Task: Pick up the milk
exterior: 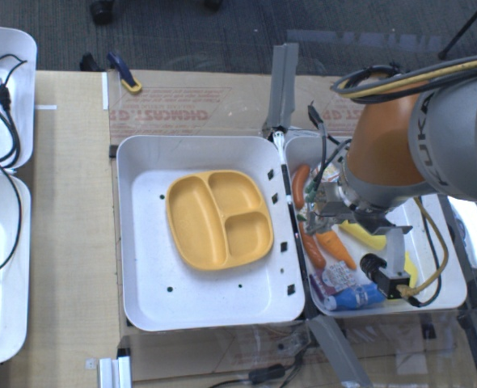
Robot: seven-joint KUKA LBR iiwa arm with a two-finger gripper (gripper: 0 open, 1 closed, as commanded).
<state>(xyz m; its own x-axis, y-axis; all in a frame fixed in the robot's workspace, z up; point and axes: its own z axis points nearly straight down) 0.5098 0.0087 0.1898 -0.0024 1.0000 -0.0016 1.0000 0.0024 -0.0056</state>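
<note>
From the camera view, the arm (400, 148) hung over the right bin (445, 297), its gripper (327, 208) low among the clutter — its state could not be told. The milk could not be picked out. A yellow divided plate (220, 217) lay in the left bin (141, 217); a carrot (335, 247) lay just left of the gripper's mount.

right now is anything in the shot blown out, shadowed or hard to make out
Camera view: sharp and evenly lit over the yellow divided plate in the left bin; bright glare at the right bin's far rim; the arm shadows and hides much of the toy food, so the milk can't be picked out.
</note>
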